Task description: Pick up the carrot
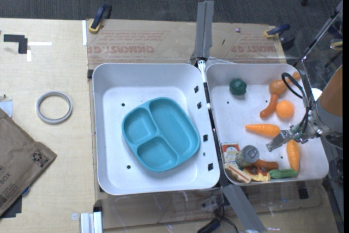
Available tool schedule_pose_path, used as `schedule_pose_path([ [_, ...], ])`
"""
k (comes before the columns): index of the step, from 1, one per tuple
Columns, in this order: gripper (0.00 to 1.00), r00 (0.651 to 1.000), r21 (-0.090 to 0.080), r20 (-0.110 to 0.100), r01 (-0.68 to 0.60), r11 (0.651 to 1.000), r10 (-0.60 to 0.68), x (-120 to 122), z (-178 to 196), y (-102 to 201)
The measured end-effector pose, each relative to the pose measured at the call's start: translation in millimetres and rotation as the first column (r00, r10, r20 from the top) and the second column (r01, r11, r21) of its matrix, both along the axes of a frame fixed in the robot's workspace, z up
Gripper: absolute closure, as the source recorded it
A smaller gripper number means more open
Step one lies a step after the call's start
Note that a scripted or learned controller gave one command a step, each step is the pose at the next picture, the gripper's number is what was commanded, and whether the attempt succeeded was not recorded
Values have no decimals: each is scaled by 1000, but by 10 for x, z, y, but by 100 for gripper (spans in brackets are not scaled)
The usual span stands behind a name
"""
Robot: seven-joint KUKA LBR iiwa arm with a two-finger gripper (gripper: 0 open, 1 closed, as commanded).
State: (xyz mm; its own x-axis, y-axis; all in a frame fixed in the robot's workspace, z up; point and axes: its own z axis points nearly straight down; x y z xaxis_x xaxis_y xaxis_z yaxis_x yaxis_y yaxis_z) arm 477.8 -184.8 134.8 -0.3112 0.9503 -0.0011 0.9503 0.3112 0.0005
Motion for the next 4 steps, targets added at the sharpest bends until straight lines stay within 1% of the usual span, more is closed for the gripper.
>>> schedule_pose_path([
  [1,0,977,8,1,-213,977,213,171,-421,-244],
  [2,100,978,1,4,-209,978,209,179,-329,-267],
  [3,100,996,0,-1,-90,996,90,7,839,118],
  [4,0,996,0,-1,-90,996,90,7,838,117],
])
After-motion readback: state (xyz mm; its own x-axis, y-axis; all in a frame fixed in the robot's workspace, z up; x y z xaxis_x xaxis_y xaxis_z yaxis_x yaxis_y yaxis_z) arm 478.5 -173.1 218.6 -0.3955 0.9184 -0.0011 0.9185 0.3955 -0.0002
